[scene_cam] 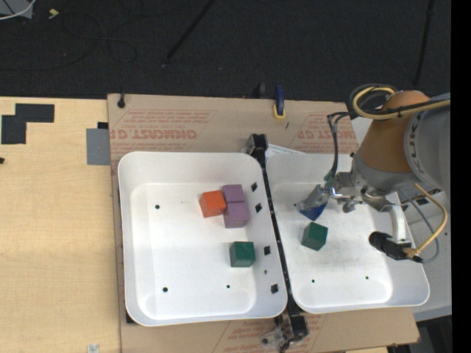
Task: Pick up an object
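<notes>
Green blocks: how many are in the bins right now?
2. One green block sits in the left bin, below the purple ones. The other lies in the right bin, beside the gripper, which may hide more.

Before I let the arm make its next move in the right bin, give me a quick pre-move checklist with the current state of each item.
1. Pincer is over the right bin: ok.
2. A target is near it: ok, a blue object sits right at the tip, the green block just below, apart.
3. Blue object is between the fingers: cannot tell, the tip blurs into it.
4. Fingers open or shut: cannot tell.
5. Clearance from the divider between the bins: ok, a gap shows.
6. Left bin contents are out of the way: ok, orange block, two purple blocks and a green cube lie there.
</notes>
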Robot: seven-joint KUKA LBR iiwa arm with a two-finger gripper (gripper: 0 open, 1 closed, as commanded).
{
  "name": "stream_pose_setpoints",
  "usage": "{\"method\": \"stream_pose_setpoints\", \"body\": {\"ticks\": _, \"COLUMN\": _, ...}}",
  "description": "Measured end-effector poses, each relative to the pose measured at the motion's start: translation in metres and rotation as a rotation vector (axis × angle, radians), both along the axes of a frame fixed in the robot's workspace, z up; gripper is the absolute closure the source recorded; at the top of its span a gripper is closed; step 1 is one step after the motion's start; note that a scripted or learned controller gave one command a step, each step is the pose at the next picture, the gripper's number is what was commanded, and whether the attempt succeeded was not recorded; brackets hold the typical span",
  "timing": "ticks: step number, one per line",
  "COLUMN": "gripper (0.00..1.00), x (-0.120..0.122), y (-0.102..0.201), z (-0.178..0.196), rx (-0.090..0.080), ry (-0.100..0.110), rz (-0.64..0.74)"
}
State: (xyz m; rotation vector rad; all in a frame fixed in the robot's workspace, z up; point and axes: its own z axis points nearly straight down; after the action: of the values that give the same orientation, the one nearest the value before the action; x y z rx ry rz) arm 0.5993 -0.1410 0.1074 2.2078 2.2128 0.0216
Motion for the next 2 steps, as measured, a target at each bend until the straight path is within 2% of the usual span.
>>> {"method": "stream_pose_setpoints", "body": {"ticks": 1, "gripper": 0.00, "x": -0.040, "y": 0.015, "z": -0.019, "rx": 0.003, "ry": 0.021, "rz": -0.005}}
{"method": "stream_pose_setpoints", "body": {"ticks": 2, "gripper": 1.00, "x": -0.039, "y": 0.014, "z": -0.008, "rx": 0.004, "ry": 0.020, "rz": -0.008}}
